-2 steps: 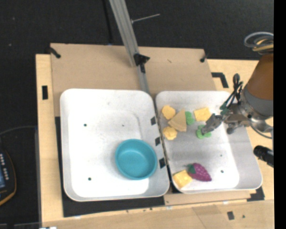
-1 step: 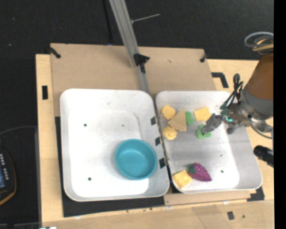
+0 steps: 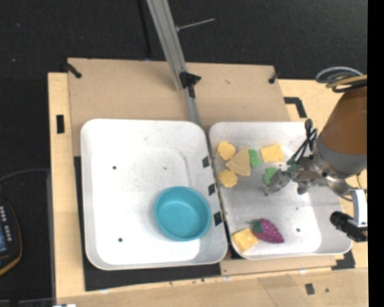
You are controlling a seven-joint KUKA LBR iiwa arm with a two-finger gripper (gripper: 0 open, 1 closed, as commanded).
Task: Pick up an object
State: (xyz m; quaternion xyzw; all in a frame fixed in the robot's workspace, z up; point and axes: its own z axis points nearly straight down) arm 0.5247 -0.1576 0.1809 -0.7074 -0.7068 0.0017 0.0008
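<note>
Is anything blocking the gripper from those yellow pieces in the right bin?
Nothing visible does. The gripper sits over the right bin, beside a green piece. The yellow pieces lie uncovered just left of it and above it in the view.

A shallow white plastic bin [image 3: 307,235] lies directly beneath the gripper [image 3: 274,183]. A second shallow white bin [image 3: 128,152] sits beside it, on the side away from the arm, and their walls meet edge to edge. Both rest on a flat tan bench board [image 3: 237,94] that extends past the gripper toward the view's top. A slanted grey metal rail [image 3: 169,37] stands above and left of the gripper. Far beyond the second bin, off the board, lies a dark handheld pendant with an orange rim [image 3: 0,235].
</note>
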